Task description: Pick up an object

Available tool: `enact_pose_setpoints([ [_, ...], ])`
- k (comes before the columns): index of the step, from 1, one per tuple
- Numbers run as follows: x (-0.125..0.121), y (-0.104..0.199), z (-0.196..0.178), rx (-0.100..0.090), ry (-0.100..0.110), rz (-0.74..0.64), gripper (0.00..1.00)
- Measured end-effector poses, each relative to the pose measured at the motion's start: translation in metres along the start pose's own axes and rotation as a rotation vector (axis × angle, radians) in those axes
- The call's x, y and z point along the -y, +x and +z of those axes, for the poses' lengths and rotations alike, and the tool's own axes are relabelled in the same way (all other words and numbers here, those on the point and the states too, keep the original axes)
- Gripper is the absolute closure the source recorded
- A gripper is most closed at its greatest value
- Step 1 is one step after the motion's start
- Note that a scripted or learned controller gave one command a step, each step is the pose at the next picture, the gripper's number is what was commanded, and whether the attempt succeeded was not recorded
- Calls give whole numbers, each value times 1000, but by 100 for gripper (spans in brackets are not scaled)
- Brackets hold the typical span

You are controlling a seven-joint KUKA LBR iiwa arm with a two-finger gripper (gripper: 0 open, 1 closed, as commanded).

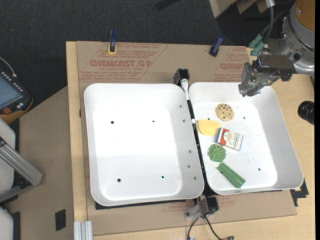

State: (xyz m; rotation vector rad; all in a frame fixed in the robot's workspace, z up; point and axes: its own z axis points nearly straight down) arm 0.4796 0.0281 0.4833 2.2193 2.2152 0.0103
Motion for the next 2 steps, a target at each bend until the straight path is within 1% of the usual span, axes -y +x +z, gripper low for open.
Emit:
enact_pose_setpoints([
  [1,4,-24,157,2,26,2,100],
  [2,1,-23,138,1,5,-1,100],
])
